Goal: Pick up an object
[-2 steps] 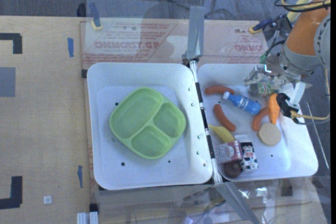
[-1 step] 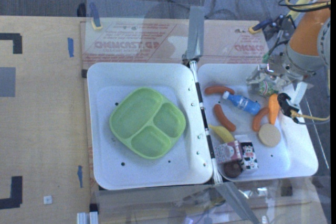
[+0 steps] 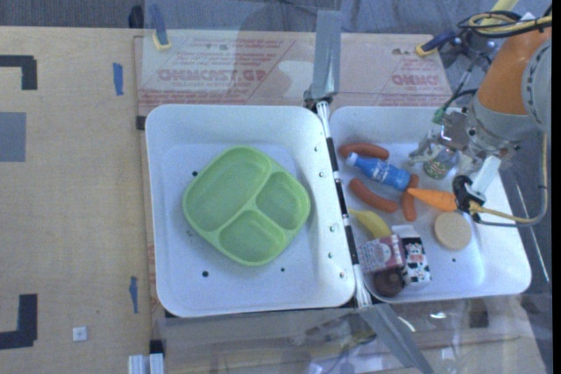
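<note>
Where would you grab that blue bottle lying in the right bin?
Probably across the middle of the bottle, coming straight down from above. It lies flat on its side, white cap toward the left, so its round body offers two long sides to pinch. A sausage lies close above it, so room there looks tight.

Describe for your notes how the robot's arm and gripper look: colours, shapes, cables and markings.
The arm enters at the right of the camera view. Its casing is rounded and grey, with a broad orange band above the wrist. Dark cables, with some blue and yellow, loop around its top. The gripper is a small block of silvery metal parts. No lettering can be made out.
</note>
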